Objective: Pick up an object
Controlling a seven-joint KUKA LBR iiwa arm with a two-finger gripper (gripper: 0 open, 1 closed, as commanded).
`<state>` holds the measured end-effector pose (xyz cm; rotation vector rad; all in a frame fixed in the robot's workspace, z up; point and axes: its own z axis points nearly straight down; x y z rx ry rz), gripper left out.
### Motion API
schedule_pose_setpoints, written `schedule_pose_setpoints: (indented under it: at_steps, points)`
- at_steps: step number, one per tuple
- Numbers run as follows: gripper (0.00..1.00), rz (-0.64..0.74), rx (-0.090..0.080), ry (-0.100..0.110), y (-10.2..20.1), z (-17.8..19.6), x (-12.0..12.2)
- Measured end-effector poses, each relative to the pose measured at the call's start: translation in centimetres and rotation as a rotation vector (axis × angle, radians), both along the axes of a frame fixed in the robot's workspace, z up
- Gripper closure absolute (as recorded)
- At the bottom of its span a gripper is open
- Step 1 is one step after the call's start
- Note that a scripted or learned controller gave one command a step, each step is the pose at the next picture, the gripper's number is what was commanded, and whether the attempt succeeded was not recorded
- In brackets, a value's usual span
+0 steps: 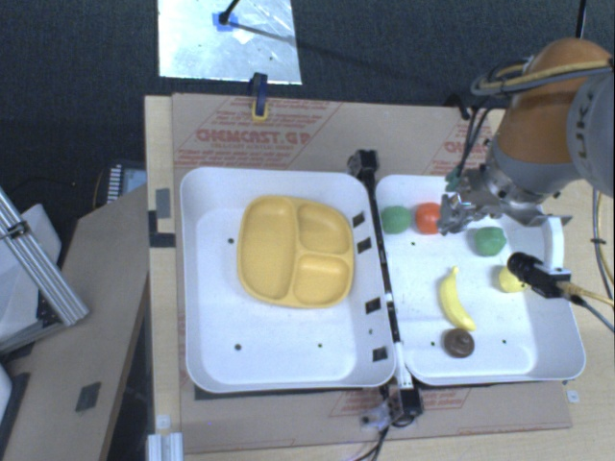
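Your gripper [452, 217] hovers by the orange ball [428, 218], fingers' state unclear to me; next, descend over it and close.

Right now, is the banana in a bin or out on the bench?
In. The curved yellow banana lies flat on the floor of the right shallow white bin, between a brown round piece and a green one.

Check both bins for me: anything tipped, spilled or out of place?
Nothing stands out. The yellow divided plate lies flat in the left bin. In the right bin, the banana, brown round piece and other toy foods lie apart. The gripper is beside the orange-red piece.
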<state>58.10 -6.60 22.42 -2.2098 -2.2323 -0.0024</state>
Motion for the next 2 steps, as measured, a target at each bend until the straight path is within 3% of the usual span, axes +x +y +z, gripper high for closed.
schedule_pose_setpoints:
  at_steps: [2]
  points:
    - [1.0, -0.002, 0.0, 0.0, 9.5, 0.1, -2.1]
